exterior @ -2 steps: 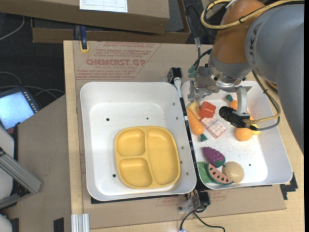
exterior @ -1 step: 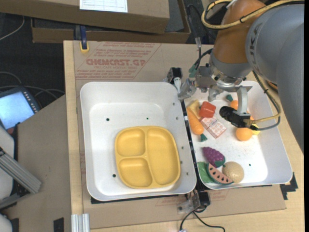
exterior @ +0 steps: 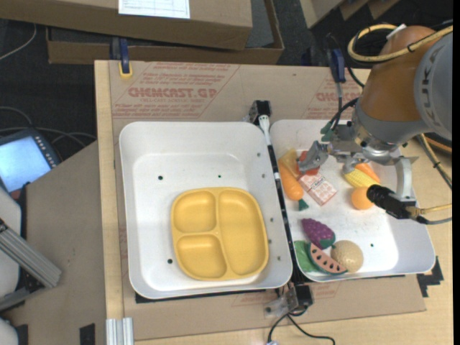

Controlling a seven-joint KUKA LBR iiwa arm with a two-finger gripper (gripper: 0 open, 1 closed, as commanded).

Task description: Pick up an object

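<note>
Item: small pink-and-white box [exterior: 318, 190], right bin [exterior: 402, 264], upper middle, lying just below the end effector [exterior: 310, 158], long axis slanting lower right. End effector: low over the bin; whether its fingers are spread or pressed together cannot be told. Adjacent: orange carrot [exterior: 290, 183] touching left; purple grapes [exterior: 317, 231], watermelon slice [exterior: 321, 259] nearer; yellow tray [exterior: 218, 233] in left bin [exterior: 144, 164].
</note>
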